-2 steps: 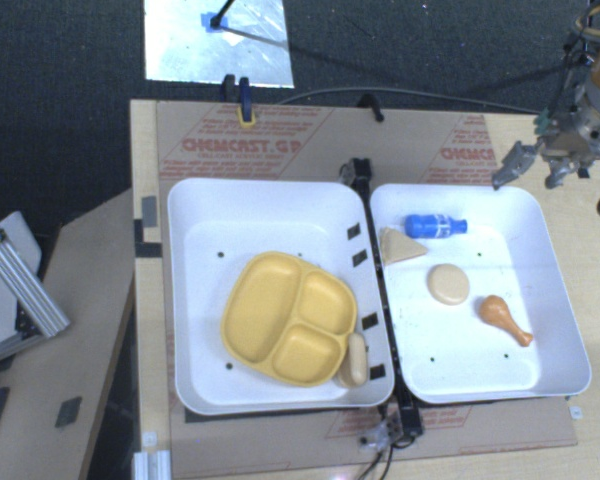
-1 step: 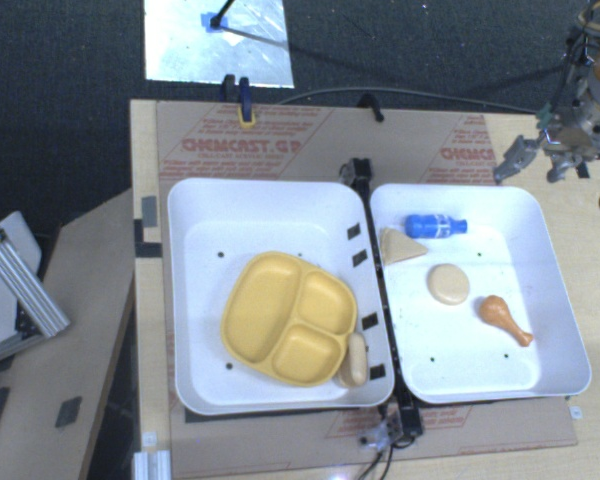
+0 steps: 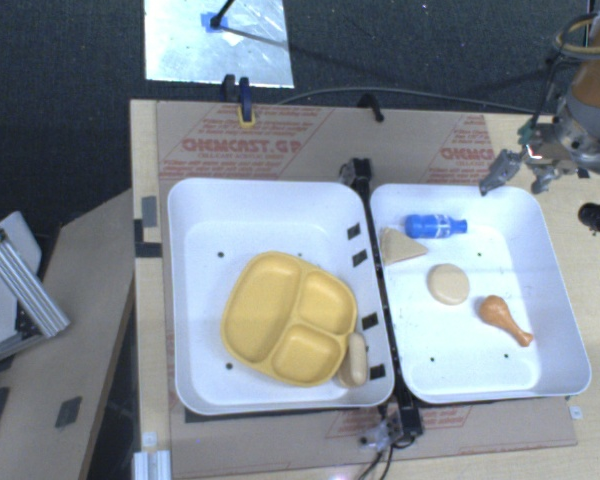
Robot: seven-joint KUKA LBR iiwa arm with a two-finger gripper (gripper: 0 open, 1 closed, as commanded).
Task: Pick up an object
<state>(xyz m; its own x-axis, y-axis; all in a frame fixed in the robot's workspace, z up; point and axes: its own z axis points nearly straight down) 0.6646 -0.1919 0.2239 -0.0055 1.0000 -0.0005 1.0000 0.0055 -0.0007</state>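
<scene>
My gripper (image 3: 520,175) hangs over the far right corner of the right bin (image 3: 560,298), just beyond its back rim. Its fingers stand open and hold nothing. Inside this bin, a blue bottle (image 3: 435,227) lies on its side near the back. A tan wedge (image 3: 401,246) rests next to the bottle by the left wall. In the middle is a round cream disc (image 3: 448,284). An orange-brown drumstick (image 3: 506,319) sits to the disc's right. All of these lie left of and nearer than the gripper.
The left bin (image 3: 200,268) holds a yellow divided plate (image 3: 290,318) with a small beige piece (image 3: 355,359) against its right edge. A black divider with clips (image 3: 372,268) runs between the bins. A shiny sheet (image 3: 218,28) lies beyond the bench.
</scene>
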